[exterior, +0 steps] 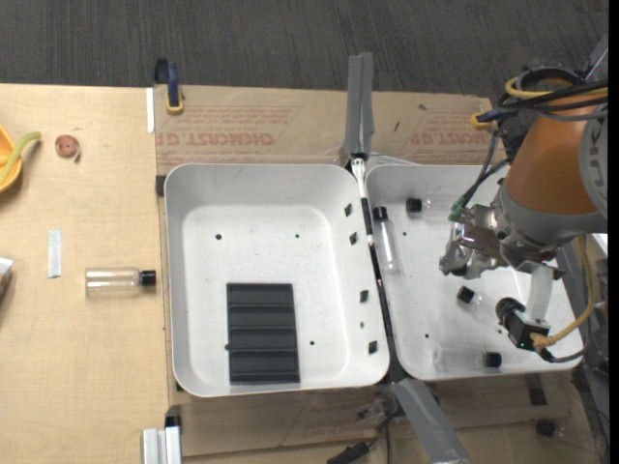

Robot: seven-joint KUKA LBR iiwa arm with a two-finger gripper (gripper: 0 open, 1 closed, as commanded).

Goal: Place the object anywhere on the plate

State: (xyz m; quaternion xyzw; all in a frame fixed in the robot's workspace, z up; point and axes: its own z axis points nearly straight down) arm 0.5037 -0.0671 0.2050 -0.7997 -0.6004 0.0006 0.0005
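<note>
Judging from the end effector (pixel 464 259) low over the right bin (pixel 426 361), its state untellable, secure a small black block (pixel 467 296) before crossing to the dark ribbed plate (pixel 261 332) lower centre.

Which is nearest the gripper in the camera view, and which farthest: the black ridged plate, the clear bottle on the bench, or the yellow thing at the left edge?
From the gripper:
1. Black ridged plate, in the left bin.
2. Clear bottle, on the bench left of the bins.
3. Yellow thing, at the far left edge.

Bright, even light; sharp focus.
</note>
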